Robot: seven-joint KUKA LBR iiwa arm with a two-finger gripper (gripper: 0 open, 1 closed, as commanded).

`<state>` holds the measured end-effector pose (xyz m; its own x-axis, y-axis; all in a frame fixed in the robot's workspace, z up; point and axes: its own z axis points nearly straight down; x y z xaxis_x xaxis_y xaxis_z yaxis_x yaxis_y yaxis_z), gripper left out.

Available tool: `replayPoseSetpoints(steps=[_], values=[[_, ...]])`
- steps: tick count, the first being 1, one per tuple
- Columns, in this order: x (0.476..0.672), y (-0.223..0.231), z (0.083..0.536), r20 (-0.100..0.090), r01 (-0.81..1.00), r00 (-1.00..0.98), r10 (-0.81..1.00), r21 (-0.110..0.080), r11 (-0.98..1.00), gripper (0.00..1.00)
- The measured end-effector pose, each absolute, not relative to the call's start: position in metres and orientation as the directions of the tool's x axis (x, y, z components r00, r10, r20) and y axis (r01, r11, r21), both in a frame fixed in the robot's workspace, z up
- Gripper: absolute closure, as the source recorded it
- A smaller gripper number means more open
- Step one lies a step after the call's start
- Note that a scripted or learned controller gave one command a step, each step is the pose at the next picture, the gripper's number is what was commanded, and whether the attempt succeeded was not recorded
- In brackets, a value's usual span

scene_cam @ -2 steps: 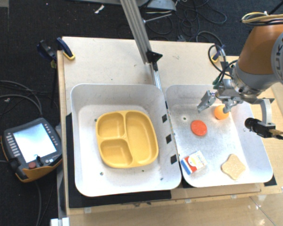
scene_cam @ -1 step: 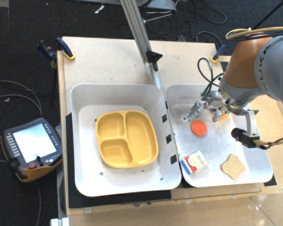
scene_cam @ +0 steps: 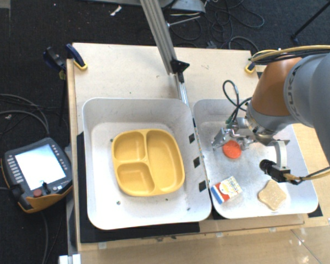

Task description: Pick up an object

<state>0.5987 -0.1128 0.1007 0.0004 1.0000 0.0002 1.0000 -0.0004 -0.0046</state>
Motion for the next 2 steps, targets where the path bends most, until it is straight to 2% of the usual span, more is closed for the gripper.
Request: replayPoseSetpoints(steps=[1,2], values=[[0.6,-0.113,0.114,-0.001,1.0,0.0,1.0,0.001,0.0,1.0],[0.607,-0.118,0.175,-0.002,1.0,-0.002,1.0,0.007,0.002,1.0]])
